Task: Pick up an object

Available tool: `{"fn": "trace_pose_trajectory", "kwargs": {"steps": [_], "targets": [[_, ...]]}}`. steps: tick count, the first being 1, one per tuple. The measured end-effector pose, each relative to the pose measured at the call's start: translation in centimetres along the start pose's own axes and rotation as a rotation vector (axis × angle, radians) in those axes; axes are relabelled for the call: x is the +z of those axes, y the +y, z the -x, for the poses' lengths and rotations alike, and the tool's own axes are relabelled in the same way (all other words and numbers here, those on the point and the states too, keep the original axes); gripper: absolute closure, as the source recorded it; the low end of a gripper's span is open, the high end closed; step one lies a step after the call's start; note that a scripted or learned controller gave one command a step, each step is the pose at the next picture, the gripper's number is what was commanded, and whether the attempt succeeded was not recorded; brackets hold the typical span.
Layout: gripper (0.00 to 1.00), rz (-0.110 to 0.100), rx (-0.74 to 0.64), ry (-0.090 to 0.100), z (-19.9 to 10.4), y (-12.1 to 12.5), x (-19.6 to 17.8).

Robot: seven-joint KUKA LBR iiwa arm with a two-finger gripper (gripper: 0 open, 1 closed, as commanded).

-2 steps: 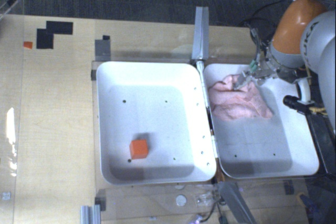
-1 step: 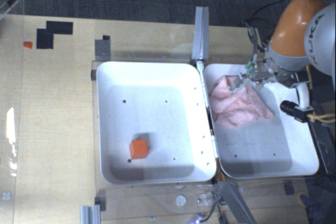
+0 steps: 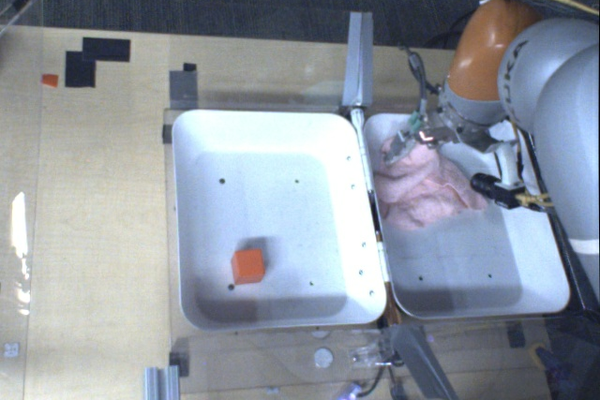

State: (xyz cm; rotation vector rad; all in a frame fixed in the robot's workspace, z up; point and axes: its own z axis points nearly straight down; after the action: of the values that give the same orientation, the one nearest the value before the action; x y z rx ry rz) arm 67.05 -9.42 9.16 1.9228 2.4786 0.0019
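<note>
Reaching in over the right bin, your gripper sits at the upper edge of the pink cloth, placed to pinch a fold; whether it is open or gripping, you cannot tell. The cloth is soft, crumpled and shapeless. In the left bin, well apart from the cloth, sits a rigid orange block.

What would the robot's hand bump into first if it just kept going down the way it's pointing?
Most likely the pink cloth bunched in the right bin. The hand sits right at the cloth's upper edge, though how far above it is hard to judge from this angle.
</note>
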Motion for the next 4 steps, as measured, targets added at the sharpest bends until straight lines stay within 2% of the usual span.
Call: {"fn": "trace_pose_trajectory", "kwargs": {"steps": [1,2,3,4], "targets": [[0.0,0.006,0.336,0.001,-5.5,0.0,-9.6],[0.0,0.008,0.316,0.0,0.3,-4.4,-0.2],[0.0,0.015,0.235,-0.003,-1.9,-5.0,-0.1],[0.0,0.01,0.054,-0.002,0.5,-1.3,0.0]]}}
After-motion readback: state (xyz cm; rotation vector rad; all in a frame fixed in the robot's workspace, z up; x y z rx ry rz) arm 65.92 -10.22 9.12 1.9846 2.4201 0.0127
